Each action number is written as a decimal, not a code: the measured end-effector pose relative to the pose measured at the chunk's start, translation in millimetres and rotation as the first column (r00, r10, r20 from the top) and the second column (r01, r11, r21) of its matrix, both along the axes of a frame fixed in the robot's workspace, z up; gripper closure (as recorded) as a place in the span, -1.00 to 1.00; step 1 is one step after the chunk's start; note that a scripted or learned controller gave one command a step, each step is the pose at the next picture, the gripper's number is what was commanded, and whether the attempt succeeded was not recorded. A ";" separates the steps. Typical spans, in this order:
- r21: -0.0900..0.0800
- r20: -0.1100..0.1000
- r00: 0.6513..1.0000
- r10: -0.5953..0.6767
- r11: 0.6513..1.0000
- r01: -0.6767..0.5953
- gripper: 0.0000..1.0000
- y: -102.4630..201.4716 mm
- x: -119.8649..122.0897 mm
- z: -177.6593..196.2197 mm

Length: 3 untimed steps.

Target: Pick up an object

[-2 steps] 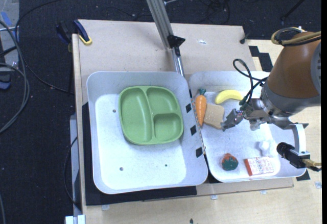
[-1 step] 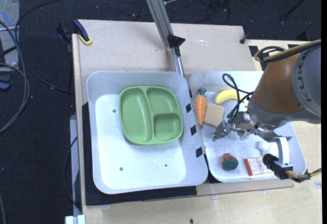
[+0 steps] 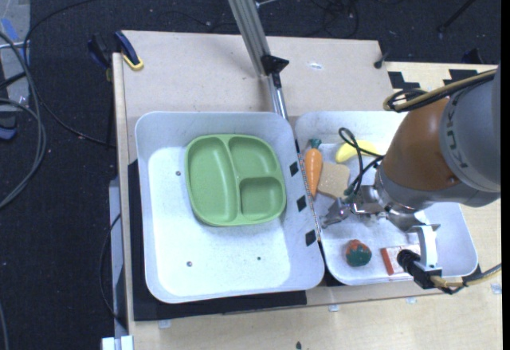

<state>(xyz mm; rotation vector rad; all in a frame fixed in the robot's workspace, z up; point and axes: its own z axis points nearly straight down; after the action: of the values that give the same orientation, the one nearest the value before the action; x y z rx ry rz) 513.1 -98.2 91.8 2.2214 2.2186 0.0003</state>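
Several small objects lie in the right bin (image 3: 466, 249), lower right of frame: a carrot (image 3: 313, 168), a tan block (image 3: 334, 178), a yellow piece (image 3: 347, 151), a red-green ball (image 3: 358, 253). The gripper (image 3: 339, 211) hovers just below the tan block; whether it is parted or closed cannot be told. A centred, vertical descent would serve best. The left bin (image 3: 159, 261) holds a green tray (image 3: 236, 179).
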 end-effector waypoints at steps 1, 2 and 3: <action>-0.001 0.005 1.000 -0.001 1.000 0.001 1.00 -0.4 1.7 13.0; 0.001 0.002 1.000 0.003 1.000 -0.003 1.00 -0.2 1.7 55.1; 0.000 0.005 1.000 0.004 1.000 -0.004 1.00 0.4 0.8 118.3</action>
<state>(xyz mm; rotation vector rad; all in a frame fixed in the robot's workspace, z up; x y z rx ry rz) 513.9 -97.7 210.1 2.2150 2.2203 0.0054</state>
